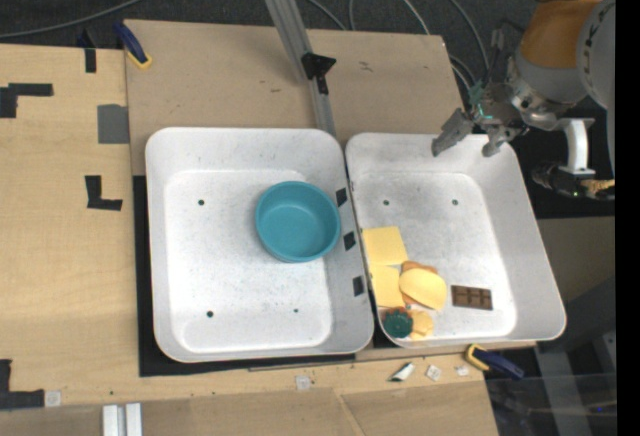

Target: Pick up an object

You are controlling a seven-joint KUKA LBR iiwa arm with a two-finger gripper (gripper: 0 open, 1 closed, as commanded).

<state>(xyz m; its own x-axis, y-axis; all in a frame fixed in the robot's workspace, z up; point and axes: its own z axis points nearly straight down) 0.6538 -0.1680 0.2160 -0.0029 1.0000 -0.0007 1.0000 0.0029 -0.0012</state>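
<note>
- The desk (240,64) is brown board, and it carries two shallow white bins side by side.
- The left bin (190,184) has a blue bowl (296,221) standing upright a little right of its middle, near the wall it shares with its neighbour.
- The right bin (500,214) has all its things bunched in the near left corner.
- The arm (565,24) comes in from the right, its orange band above the wrist.
- The hand (468,138) hangs over the far edge of the right bin, its two fingers spread apart with nothing between them, well away from the pile.
- A pale yellow square slab (384,246) lies flat at the top of the pile.
- An orange-yellow round piece (424,288) sits just below it, overlapping other yellow pieces.
- A brown chocolate bar (472,298) lies just right of the round piece.
- A small teal cup (398,324) is tucked into the corner.
</note>
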